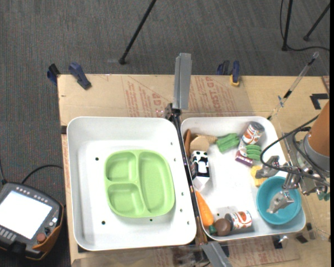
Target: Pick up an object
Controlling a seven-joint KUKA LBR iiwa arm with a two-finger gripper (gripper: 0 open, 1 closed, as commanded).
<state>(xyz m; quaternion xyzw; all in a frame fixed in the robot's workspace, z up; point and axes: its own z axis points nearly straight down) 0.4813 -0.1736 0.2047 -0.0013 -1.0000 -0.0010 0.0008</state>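
My gripper [283, 199] hangs over the blue bowl [266, 213] in the near right corner of the right bin [234, 177], reaching in from the right. Nothing shows in its grasp. To the bowl's left lie a red-and-white can [242, 220], a brown round piece [222, 227] and an orange carrot [204, 207] along the bin's left wall. Farther back are a black-and-white carton [200, 166], a tan round piece [199, 144], a green toy [228, 142], a second can [253, 133], a purple item [245, 160] and a yellow item [260, 172].
The left bin [83, 143] holds a green divided plate [139, 182]. A grey post [182, 82] stands behind the gap between the bins. Cables [278, 141] run from the arm across the right bin's right rim. Clamps sit along the bench's back edge.
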